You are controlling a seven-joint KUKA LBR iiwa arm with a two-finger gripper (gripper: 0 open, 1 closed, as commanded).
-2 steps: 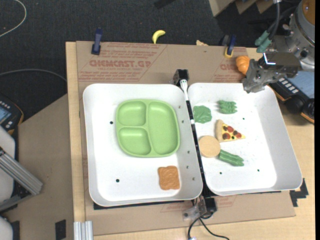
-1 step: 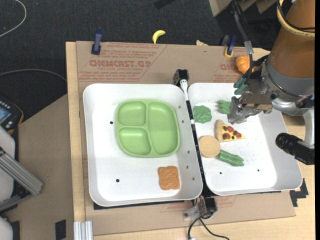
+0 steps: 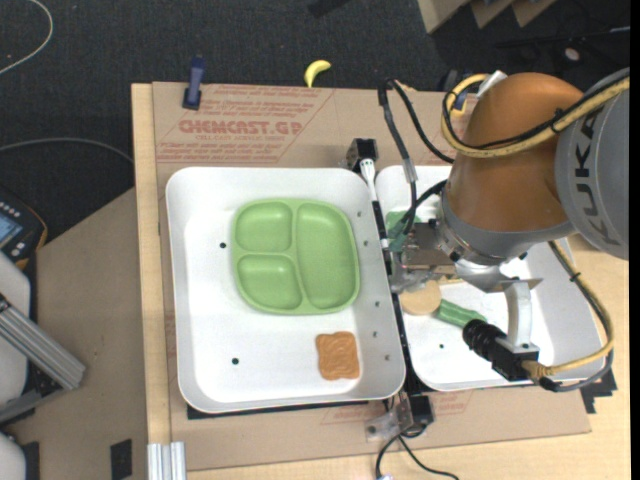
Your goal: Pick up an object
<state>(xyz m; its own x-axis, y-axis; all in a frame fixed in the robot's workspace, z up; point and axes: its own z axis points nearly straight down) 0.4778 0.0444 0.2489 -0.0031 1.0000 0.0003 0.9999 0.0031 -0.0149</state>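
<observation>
While the arm (image 3: 510, 168) is reaching in over the right bin (image 3: 560, 313), its gripper (image 3: 418, 266) is hanging close by a tan disc (image 3: 420, 301) and a green stick (image 3: 455, 315).

Round, flat and biscuit-coloured, the tan disc is lying near the right bin's left wall, and the smooth green stick is lying just beside it — its long axis running from upper left to lower right in the view, its lower end passing under the robot's hardware. The wrist is hiding the gripper's tip, so whether it is open or closed, or gripping anything, cannot be told. Red print on the cardboard sheet (image 3: 240, 123) under the bins is reading "CHEMCAST G P" — the smaller lines around it are too fine to read. Over in the left bin (image 3: 195, 298), a green divided plate (image 3: 297, 255) and an orange-brown waffle square (image 3: 338, 356) are sitting apart.
</observation>
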